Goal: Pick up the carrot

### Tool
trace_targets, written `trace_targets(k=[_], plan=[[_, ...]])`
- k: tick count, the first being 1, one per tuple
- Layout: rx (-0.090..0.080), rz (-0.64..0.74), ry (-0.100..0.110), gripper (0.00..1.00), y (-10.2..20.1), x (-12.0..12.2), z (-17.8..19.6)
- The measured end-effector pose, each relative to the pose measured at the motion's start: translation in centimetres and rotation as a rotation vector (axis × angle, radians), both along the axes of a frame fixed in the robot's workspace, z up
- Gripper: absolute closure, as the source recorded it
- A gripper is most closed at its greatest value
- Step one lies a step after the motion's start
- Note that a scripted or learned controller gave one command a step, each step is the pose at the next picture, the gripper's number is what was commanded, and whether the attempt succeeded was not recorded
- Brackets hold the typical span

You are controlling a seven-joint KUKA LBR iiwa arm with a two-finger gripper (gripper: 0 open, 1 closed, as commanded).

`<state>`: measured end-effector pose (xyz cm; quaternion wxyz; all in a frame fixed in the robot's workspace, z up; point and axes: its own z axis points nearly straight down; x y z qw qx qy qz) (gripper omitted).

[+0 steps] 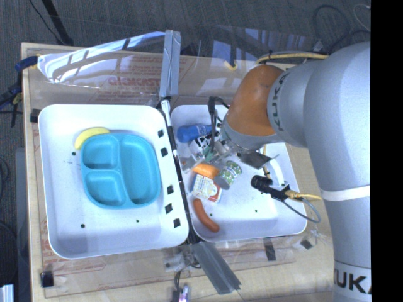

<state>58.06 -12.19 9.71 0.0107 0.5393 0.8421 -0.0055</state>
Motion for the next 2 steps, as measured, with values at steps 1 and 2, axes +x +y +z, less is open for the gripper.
trace_targets(k=[1,2], plan=[[0.013,0.009,0.007,1.00,0.8,0.0,0.8],[0.021,-0.099,0.012,1.00,6.9,-4.9,9.5]])
